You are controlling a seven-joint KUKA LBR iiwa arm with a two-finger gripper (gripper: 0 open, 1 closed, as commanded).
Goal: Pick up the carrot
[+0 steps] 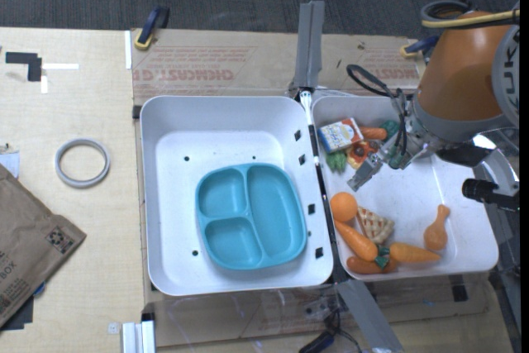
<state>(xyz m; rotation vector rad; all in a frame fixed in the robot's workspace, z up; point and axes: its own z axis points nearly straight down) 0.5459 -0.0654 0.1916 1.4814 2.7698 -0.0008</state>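
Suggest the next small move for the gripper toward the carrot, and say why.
Probably shift the gripper toward the near edge of the right white bin and lower it. It sits over the upper part of that bin, near the small food package, while the orange carrot with green top lies apart from it along the near wall, beside other orange toy food.

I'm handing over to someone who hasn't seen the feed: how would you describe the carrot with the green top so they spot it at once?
Look in the right bin, along its near wall. The carrot lies flat there, green top pointing left and tip pointing right, just below the chicken leg. Unlike the carrot beside it, which slants down from the orange, this one lies nearly level along the wall.
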